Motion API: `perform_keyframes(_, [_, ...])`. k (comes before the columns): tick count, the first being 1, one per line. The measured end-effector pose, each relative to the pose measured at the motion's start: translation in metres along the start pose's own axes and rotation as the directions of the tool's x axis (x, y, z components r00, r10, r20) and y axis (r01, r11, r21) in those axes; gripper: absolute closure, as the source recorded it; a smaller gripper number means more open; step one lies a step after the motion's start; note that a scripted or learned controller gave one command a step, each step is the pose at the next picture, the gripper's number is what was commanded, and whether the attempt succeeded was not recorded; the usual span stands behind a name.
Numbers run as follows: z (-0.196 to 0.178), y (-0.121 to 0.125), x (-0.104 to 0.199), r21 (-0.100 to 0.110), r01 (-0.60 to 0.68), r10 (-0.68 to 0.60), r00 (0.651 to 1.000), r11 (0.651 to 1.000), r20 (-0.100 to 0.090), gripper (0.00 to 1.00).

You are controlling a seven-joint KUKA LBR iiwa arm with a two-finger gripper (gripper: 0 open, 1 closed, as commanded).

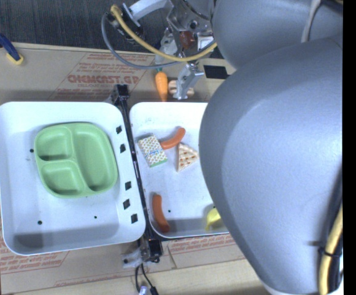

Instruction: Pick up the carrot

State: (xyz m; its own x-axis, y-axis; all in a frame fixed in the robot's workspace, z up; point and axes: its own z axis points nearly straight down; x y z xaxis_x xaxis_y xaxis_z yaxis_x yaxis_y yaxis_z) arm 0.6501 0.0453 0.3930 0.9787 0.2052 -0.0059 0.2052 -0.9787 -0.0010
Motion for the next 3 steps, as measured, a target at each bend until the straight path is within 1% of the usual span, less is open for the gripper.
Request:
perform_keyframes(1, [0.166, -0.049, -0.039, 0.001, 0.092, -0.092, 0.996, 0.996, 0.003, 0.0])
perform_keyframes(2, [0.255, -0.1, -0.059, 0.001, 0.127, -0.127, 0.992, 0.992, 0.002, 0.0])
perform_keyframes(3, [0.14, -0.026, -0.008, 0.002, 0.221, -0.221, 0.975, 0.975, -0.003, 0.0])
